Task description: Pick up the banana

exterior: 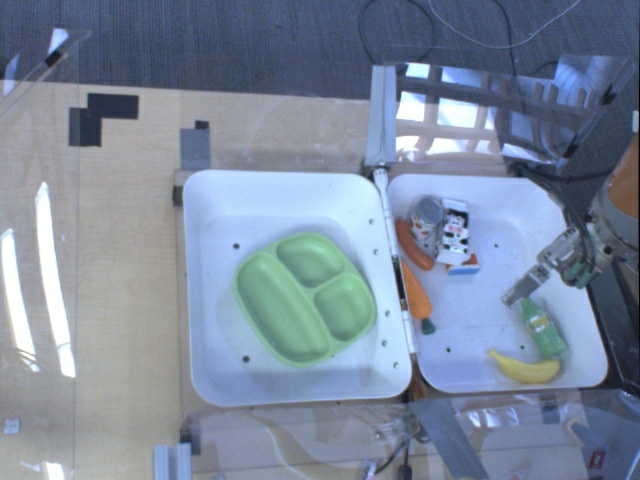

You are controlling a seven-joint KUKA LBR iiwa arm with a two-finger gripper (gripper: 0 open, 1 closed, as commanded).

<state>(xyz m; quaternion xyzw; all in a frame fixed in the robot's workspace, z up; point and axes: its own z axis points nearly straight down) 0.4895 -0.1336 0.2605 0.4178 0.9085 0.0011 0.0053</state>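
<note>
The arm (612, 218) was grey with an orange band; its hand (545, 271) was pale grey metal.

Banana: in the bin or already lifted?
In the bin. The banana lies flat on the right bin's floor near its front edge, apart from the gripper.

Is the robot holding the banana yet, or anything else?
No, nothing is held. The end effector hangs over the right bin, just above the green bottle. The banana lies on the bin floor beside that bottle, untouched.
</note>
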